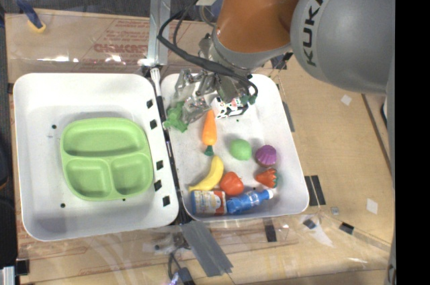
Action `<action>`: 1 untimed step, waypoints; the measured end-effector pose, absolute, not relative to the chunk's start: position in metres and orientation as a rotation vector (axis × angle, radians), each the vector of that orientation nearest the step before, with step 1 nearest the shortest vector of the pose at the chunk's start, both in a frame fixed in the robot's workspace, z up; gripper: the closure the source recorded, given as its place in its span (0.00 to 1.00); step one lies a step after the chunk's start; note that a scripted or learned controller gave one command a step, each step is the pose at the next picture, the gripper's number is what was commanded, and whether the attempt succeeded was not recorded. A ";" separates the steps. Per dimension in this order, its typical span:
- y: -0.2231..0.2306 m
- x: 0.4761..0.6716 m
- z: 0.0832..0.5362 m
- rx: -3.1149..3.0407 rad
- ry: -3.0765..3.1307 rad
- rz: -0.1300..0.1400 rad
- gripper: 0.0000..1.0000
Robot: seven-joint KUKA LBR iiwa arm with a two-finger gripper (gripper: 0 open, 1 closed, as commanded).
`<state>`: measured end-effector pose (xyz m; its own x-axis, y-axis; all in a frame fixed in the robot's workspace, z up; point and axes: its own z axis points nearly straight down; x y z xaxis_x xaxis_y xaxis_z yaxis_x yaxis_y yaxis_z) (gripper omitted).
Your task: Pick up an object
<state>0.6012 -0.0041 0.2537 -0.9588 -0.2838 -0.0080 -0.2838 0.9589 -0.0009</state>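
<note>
Looking at the gripper (201, 90) low in the right bin's (290, 142) back left corner, we cannot tell how its metal tips stand; a green toy (176, 119) lies just beside it by the divider, and a carrot (209, 128) just in front; banana (209, 174), green ball (240, 149), purple piece (266, 155) and bottle (228, 201) crowd the front; the left bin (33, 142) bears a green tray (105, 157).
</note>
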 end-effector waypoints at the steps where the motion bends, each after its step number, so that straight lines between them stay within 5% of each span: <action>1: -0.056 0.574 0.191 -1.123 2.936 0.001 1.00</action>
